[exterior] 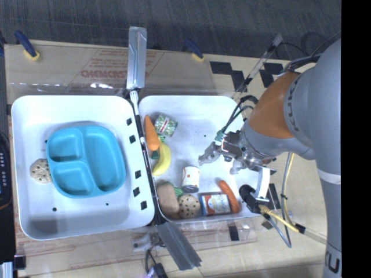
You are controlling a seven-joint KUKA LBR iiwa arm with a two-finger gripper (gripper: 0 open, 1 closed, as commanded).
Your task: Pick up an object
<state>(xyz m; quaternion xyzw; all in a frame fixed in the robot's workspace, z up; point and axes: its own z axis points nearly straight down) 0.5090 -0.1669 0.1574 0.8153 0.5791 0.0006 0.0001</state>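
White plastic forms the right bin (191, 106), and the things to pick from lie gathered along its left wall and near edge: an orange carrot (151, 133) beside a small green-and-white packet (164, 125), a yellow banana (163, 158) just below them, a small white can (191, 178), a brownish potato-like piece (167, 196), a speckled cookie (188, 205), a labelled jar lying on its side (216, 204), and an orange sausage-shaped piece (229, 194) touching the jar. None of these is lifted; the pick is not yet made. The claw (210, 155) hangs over the bare middle of this bin, to the right of the banana and above the can, with nothing between its fingers; whether it is wide or narrow I cannot tell. Behind it the grey arm (316, 114) with its orange band (277, 112) reaches in from the right, placed, I judge, to drop onto the crowded cluster. The left bin (35, 213) holds a blue divided plate (86, 160) and another cookie (40, 169) just beside the plate's left edge. Both bins sit side by side on a pale wooden desk (69, 62) with red printed lettering, held by blue clamps (27, 45); dark ribbed flooring lies beyond.
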